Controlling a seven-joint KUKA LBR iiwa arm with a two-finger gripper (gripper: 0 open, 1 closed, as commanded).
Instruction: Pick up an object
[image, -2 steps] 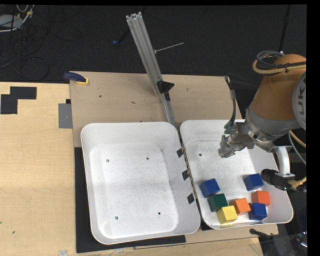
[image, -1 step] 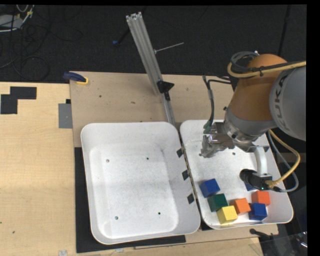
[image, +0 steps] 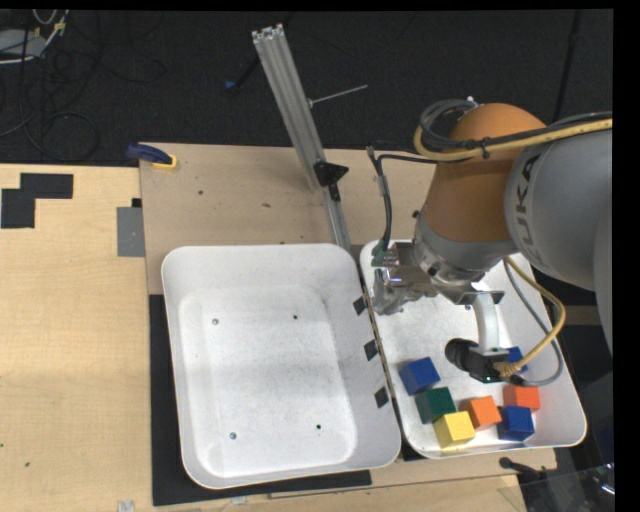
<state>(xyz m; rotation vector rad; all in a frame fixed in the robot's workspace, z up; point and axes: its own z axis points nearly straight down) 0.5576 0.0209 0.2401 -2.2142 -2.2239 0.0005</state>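
Task thing: the small blue cube block looks like the easiest one to pick. It sits in the right white plastic bin, toward the 6 o'clock end.
Jaws: they hang low near the 11 o'clock corner of that bin, under the big grey arm with the orange band. I cannot tell if they are open or shut.
How to do it well: I think the jaws should go toward 5 o'clock, stop right over the blue cube, then come straight down on two flat sides.
In the way: a dark green cube block sits just beside it at 5 o'clock, so squeeze across the free sides.
More blocks: a yellow cube block, an orange cube block, a second blue cube block and a red-orange cube block crowd the 5 o'clock corner.
Bin wall: small black clips stand at 9 o'clock of the blue cube. Stay off them.
Around: the left white plastic bin lies at 9 o'clock. A silver metal rail leans over the pale wooden tabletop at 12 o'clock, well apart.
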